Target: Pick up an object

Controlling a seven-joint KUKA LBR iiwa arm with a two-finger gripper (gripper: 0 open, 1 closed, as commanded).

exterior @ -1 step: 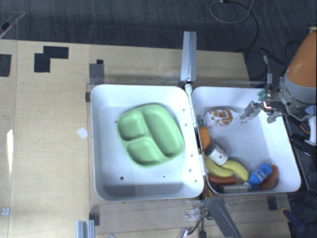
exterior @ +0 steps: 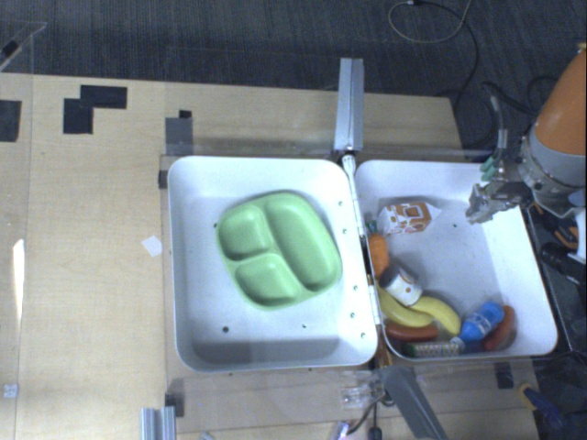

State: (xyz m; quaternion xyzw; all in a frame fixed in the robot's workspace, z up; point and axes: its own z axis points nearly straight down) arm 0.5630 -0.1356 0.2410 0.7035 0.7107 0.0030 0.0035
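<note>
My gripper hangs over the right bin, close to its far right corner, with nothing visible between its fingers. The bin's objects lie to its left and nearer the front. A white and orange packet sits at the back left. An orange carrot-like piece lies along the left wall. A small white and dark cylinder rests above a yellow banana. A blue item and a red item lie at the front wall.
The left bin holds a green three-compartment plate. A metal divider post stands between the bins at the back. Cables lie on the dark floor behind the bench.
</note>
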